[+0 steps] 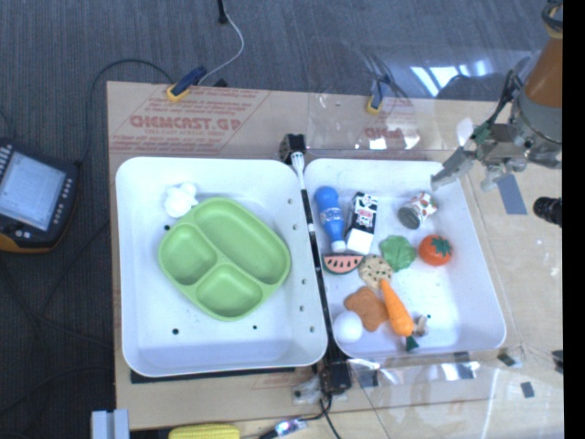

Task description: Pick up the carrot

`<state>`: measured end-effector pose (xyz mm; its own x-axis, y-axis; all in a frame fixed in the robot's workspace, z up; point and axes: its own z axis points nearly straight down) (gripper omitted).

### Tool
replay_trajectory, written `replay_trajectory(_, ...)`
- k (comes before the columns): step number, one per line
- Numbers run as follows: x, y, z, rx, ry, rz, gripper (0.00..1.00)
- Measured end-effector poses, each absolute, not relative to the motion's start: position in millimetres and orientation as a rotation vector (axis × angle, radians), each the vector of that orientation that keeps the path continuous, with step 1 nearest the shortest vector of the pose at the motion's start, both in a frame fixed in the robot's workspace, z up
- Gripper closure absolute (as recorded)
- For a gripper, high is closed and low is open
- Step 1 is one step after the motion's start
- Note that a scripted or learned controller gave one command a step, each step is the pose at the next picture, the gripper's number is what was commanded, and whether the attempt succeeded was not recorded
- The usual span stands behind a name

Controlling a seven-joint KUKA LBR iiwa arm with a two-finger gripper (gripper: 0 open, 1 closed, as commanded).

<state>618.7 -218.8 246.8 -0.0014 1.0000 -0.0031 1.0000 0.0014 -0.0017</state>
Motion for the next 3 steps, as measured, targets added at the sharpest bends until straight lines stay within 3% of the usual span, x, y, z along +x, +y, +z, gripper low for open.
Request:
replay_trajectory(1, 549.2, -211.4, 162.2, 2.162, 2.291, -0.011, 0.00)
replay_trajectory(2, 487.8, -186.9, 91.1, 2.187, 2.240, 0.008, 0.00)
replay_trajectory(3, 489.5, -187.5, 102.0, 2.184, 2.235, 0.010, 1.00)
